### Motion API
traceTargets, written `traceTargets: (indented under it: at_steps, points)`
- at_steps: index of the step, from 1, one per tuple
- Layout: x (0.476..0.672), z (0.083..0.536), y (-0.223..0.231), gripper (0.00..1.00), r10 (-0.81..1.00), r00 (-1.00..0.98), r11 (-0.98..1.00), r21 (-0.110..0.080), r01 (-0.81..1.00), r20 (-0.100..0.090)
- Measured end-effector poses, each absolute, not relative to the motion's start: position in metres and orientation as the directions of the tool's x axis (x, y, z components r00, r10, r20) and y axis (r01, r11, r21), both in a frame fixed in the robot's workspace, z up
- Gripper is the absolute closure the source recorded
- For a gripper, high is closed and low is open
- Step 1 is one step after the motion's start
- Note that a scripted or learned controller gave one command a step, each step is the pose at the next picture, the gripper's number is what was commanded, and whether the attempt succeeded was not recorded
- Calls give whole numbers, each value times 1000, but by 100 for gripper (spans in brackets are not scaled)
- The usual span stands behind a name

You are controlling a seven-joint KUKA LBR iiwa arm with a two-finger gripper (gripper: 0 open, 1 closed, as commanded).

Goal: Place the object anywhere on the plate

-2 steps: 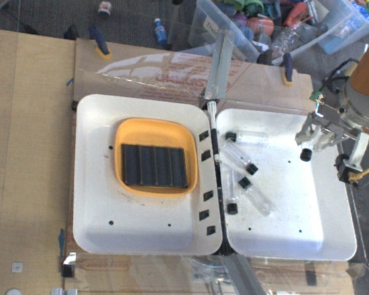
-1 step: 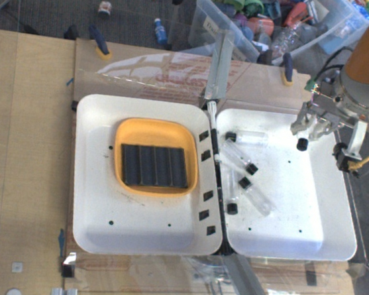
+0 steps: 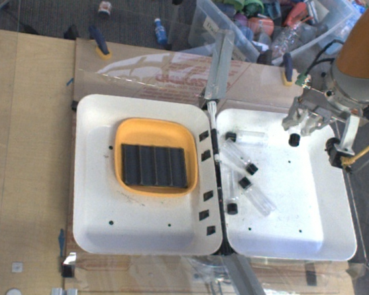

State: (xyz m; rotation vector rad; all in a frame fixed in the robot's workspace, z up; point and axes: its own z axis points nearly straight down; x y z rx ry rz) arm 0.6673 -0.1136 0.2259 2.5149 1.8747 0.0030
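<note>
While the tool (image 3: 305,125) hangs empty, fingers spread, over the right bin (image 3: 310,212), the pick is judged pending; clear tubes (image 3: 241,164) lie there; descent is needed, then carriage to the yellow plate (image 3: 160,130).

An orange-yellow plate (image 3: 158,131) holds a dark ribbed slab (image 3: 154,166); both bins (image 3: 90,205) white.

Plate (image 3: 123,129) in left bin (image 3: 82,218)

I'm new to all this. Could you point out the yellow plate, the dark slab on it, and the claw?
Yellow plate (image 3: 128,130): camera view, upper left rim.
Dark slab (image 3: 154,166): camera view, its middle.
Claw (image 3: 298,126): camera view, between its fingertips.
</note>
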Motion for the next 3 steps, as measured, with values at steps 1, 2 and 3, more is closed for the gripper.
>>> traceTargets:
  at_steps: [1,2,3]
  points:
    - [667,238,-74,100,982,190,-190,5,982,0]
    - [667,251,-51,100,997,80,-80,6,997,-1]
    - [668,272,-40,100,992,-125,125,6,992,-1]
